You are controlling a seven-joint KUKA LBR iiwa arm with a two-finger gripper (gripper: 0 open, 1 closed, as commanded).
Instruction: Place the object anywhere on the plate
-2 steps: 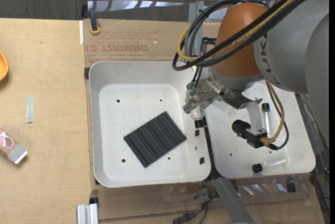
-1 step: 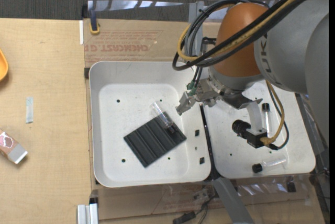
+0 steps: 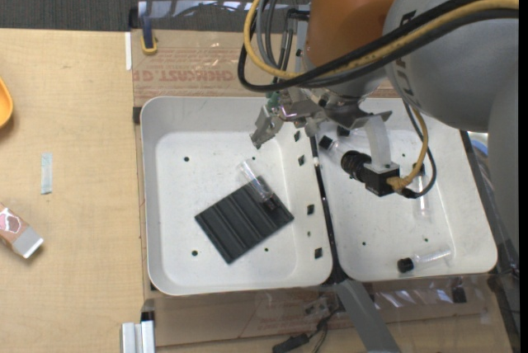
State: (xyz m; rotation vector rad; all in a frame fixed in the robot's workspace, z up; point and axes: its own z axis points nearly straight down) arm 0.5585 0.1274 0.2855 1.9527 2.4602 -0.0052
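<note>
Arm [image 3: 429, 21]: I reach in from the right, my orange band and grey wrist hanging over the far edge of both bins, cables looping around me.
Pincer [image 3: 266, 127]: it hangs over the far part of the left bin, near the wall shared by the two bins; I cannot tell its state from here.
Plate [image 3: 243, 221]: a dark ribbed square lying flat and turned at a slant in the left bin [image 3: 165, 203], toward its near right part.
Object [image 3: 256, 183]: a small clear piece with a dark tip, resting at the plate's far corner, touching or overlapping its edge; it lies apart from my pincer.
Right bin [image 3: 462, 252]: a small black bit [image 3: 405, 265] sits near its near edge.
Bench [image 3: 66, 178]: a small packet [image 3: 18, 232] lies at the left edge.
</note>
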